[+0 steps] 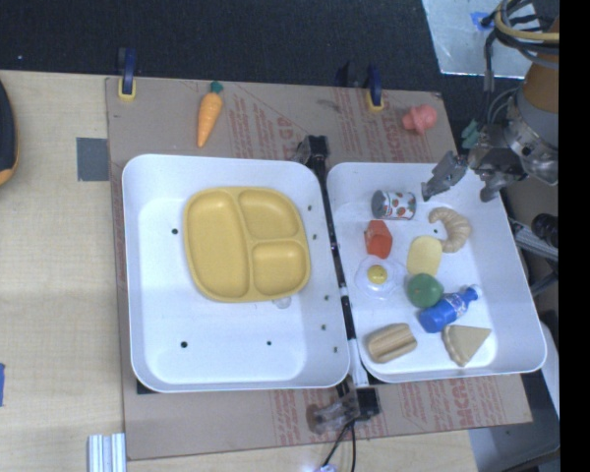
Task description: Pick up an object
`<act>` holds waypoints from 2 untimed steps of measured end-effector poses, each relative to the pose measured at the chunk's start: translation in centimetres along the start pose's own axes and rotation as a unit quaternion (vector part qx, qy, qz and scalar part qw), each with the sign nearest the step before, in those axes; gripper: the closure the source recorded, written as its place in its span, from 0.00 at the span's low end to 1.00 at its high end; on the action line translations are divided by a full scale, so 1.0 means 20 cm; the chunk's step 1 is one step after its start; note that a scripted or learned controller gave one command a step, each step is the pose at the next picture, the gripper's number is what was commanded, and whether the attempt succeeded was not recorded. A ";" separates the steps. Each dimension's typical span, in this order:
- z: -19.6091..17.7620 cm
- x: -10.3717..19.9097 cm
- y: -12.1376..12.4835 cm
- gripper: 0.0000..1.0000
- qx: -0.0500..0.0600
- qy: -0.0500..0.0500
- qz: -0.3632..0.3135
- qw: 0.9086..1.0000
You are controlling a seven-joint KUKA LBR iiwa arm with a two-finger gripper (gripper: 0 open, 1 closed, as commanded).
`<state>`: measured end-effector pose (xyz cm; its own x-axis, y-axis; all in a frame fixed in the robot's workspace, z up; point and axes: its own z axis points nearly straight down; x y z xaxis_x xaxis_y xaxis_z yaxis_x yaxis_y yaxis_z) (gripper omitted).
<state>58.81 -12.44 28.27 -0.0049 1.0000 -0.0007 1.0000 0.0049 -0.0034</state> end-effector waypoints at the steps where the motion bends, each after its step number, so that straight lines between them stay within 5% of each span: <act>1: 0.70 0.15 0.27 0.00 0.002 0.000 -0.002 1.000; 2: 0.97 0.12 0.09 0.00 0.003 0.000 0.000 1.000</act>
<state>60.63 -10.13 8.92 -0.0042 1.0000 -0.0001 0.9999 0.0042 -0.0091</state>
